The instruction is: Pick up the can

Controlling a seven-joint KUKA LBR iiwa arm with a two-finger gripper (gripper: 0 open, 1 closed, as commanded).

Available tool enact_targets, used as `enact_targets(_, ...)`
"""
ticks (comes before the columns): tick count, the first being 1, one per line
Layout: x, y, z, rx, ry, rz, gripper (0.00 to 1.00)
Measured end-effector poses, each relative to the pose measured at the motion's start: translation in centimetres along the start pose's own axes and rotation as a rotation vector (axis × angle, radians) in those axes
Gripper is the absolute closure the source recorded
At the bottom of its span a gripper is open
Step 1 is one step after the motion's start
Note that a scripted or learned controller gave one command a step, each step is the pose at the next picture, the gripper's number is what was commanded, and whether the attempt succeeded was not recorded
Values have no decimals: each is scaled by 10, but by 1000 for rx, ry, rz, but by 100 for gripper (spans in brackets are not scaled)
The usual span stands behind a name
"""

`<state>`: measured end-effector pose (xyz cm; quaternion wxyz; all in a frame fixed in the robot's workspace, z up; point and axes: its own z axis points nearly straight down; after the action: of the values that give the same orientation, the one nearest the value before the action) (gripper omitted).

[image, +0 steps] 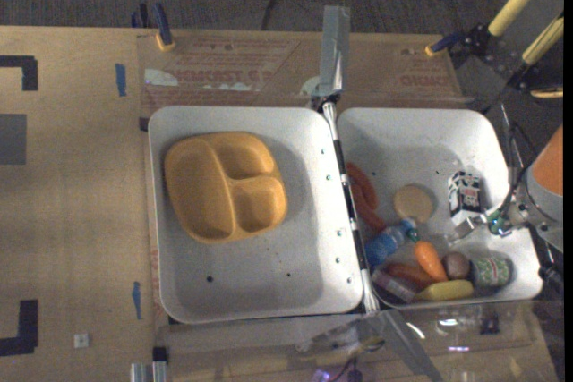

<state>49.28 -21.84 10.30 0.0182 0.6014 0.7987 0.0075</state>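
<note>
Lying across the bench, the two white bins sit side by side: the left bin [179,282] carries a yellow divided plate [226,185] toward its far-left corner, and the right bin [394,134] holds a crowd of small things along its near edge. The arm [551,174] comes over the right bin's right rim, and its gripper [488,224] hangs low near that rim; whether its fingers are spread or pressed together cannot be told from this view.

The can [491,271] lies on its side in the right bin's near-right corner, close below the gripper. A risk follows from the crowding: the yellow banana [445,290], the brown potato [457,264] and the carrot [430,260] press up beside the can, so a descent could catch a neighbour instead. The corner walls could also block a finger, and a round can on its side may roll out of a pinch.
</note>
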Motion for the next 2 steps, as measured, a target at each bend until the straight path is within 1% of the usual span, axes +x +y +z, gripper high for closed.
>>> enact_targets(1, -2, -12, 15, 20, 20, -512, 0)
enact_targets(2, 2, -8, 5, 13, 29, -512, 100)
